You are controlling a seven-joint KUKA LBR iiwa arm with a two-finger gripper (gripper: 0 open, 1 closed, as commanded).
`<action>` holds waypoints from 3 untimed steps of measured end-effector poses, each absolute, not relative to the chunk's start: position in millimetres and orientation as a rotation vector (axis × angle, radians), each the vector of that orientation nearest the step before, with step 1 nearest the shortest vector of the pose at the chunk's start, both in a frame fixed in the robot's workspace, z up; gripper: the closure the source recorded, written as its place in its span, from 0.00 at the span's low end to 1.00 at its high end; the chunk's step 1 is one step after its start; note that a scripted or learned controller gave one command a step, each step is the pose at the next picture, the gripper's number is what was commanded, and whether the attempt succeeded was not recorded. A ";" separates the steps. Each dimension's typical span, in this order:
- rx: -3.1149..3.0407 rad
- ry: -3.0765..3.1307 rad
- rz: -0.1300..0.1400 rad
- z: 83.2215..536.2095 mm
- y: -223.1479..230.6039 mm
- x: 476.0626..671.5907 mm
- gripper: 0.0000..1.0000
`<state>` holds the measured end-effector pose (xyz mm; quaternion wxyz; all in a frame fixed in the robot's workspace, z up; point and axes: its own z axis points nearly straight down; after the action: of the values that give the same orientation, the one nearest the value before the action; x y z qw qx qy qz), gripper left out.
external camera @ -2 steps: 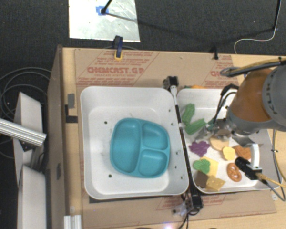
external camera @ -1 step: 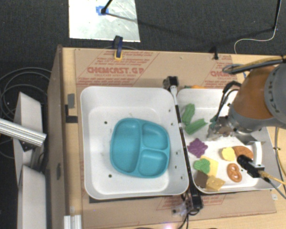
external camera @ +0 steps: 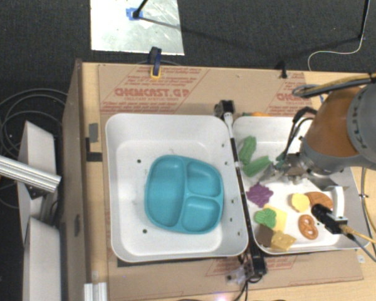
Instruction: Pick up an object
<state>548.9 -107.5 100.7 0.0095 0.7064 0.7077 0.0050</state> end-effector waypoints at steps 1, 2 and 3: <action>2.216 2.221 0.004 85.3 -84.4 524.9 0.00; 2.215 2.220 0.010 97.0 -84.4 527.1 1.00; 2.215 2.207 0.006 206.5 -168.6 555.2 1.00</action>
<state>555.2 -168.6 206.5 0.0074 0.7084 0.7058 0.0020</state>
